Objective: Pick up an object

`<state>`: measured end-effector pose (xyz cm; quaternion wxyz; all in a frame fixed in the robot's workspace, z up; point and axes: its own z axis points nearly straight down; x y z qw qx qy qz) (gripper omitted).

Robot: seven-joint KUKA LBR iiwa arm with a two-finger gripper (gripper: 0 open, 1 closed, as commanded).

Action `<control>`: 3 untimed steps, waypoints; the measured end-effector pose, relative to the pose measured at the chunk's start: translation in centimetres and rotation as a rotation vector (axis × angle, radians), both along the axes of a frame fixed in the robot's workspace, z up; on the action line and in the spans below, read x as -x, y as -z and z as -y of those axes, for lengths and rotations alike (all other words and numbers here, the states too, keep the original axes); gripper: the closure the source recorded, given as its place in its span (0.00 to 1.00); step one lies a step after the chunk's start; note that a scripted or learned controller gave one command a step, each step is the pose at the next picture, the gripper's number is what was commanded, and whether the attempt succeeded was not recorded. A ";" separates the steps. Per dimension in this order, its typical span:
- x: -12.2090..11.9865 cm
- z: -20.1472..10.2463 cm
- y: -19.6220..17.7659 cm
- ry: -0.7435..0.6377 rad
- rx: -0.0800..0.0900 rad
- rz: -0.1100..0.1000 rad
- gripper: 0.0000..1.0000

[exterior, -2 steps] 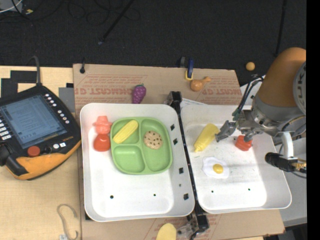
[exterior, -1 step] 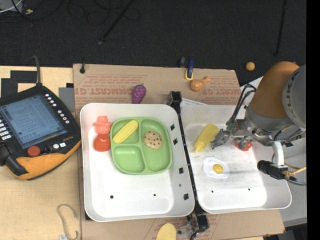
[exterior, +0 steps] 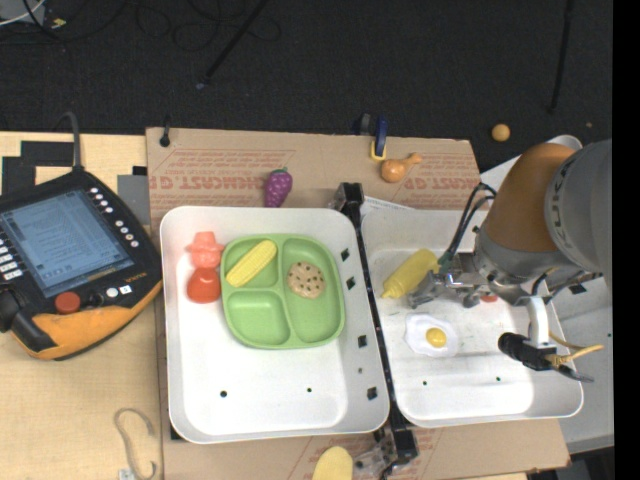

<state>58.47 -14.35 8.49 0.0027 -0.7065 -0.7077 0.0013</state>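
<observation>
Yellow lemon [exterior: 333, 462] at front, cardboard [exterior: 230, 168] under bins, dark floor [exterior: 300, 48].

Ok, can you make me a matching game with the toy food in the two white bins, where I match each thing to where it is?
Things:
1. yellow plastic corn cob
2. round brown cookie
3. white fried egg with yellow yolk
4. yellow squeeze bottle

Places:
A. flat on the right bin's floor, in front of the gripper
B. top right compartment of the green plate
C. lying beside the gripper, near the right bin's left wall
D. top left compartment of the green plate

Pairs: 1-D, 2-B, 3-A, 4-C
</observation>
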 end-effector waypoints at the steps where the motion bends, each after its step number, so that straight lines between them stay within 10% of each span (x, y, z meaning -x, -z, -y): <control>1: 0.0 0.2 -1.2 0.004 0.000 0.002 1.00; 3: -0.7 -0.7 -11.1 0.002 0.002 0.008 1.00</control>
